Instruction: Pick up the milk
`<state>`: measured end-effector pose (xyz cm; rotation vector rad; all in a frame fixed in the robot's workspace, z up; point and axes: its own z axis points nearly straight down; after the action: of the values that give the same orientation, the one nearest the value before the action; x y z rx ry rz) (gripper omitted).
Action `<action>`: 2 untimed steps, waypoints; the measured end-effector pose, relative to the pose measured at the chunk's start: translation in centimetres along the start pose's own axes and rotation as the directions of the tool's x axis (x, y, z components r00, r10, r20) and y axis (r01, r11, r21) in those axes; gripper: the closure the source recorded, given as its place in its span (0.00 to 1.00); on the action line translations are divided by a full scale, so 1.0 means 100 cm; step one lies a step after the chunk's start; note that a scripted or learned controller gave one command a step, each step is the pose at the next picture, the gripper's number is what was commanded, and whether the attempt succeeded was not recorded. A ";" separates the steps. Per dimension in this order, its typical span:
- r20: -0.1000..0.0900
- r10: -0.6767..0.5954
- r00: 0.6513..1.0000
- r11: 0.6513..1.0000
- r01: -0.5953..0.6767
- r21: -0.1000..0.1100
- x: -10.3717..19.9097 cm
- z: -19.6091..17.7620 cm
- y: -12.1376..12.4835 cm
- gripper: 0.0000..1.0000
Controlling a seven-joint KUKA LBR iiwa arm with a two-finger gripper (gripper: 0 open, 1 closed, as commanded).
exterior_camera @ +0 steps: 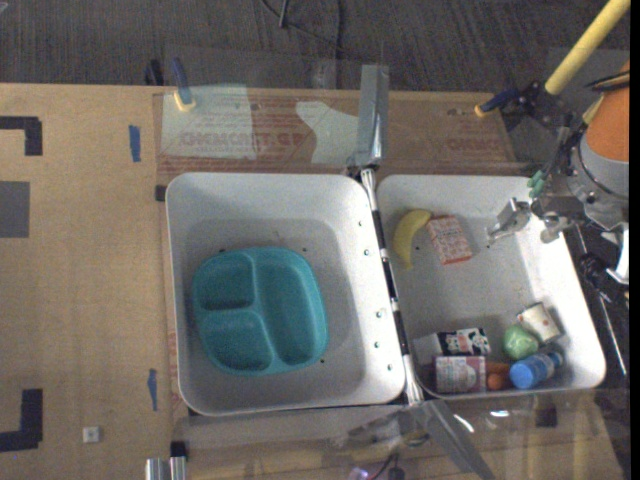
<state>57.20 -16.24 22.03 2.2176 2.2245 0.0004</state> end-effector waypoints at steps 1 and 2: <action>0.001 -0.118 0.993 0.993 0.118 -0.009 0.031 0.132 -0.061 0.00; 0.001 -0.182 0.983 0.983 0.182 -0.002 0.083 -0.091 -0.091 0.00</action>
<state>48.07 -7.96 31.15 2.0036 2.4168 0.0012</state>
